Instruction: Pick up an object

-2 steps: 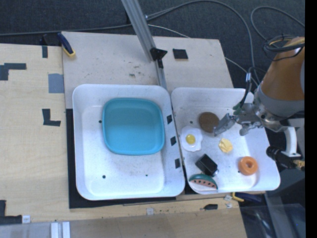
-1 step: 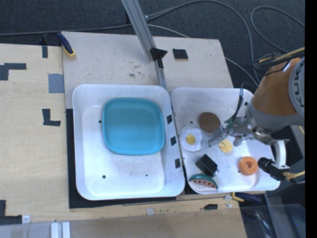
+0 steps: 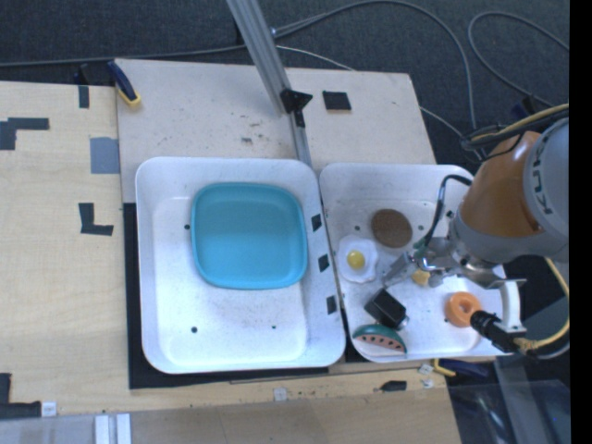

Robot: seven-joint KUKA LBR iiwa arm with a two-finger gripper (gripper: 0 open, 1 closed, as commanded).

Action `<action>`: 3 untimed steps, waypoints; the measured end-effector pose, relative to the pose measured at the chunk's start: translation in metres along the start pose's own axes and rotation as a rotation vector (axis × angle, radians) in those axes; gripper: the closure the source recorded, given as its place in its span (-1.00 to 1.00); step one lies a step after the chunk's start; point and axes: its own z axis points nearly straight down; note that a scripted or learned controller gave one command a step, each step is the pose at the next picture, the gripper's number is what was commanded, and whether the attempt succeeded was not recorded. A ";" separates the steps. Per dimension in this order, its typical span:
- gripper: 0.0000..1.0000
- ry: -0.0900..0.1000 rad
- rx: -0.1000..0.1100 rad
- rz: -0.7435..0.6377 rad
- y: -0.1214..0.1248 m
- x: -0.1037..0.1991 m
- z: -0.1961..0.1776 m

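The right bin [image 3: 370,181] holds several small items: a brown round disc [image 3: 390,228], a fried-egg toy [image 3: 356,259], a black block [image 3: 386,308], a watermelon slice [image 3: 379,340] at the front rim and an orange piece [image 3: 462,306]. My gripper [image 3: 401,268] hangs low over the middle of this bin, just right of the egg toy, below the brown disc and above the black block. A small yellow bit [image 3: 423,279] shows at the gripper's right side. Nothing is visibly held.
The left bin [image 3: 166,340] carries a large blue square plate [image 3: 248,235]. A slanted metal pole [image 3: 268,54] runs down to the wall between the bins. Cables [image 3: 481,35] lie on the dark floor at the back right.
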 end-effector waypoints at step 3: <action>1.00 -0.002 -0.010 -0.001 0.006 -0.006 -0.045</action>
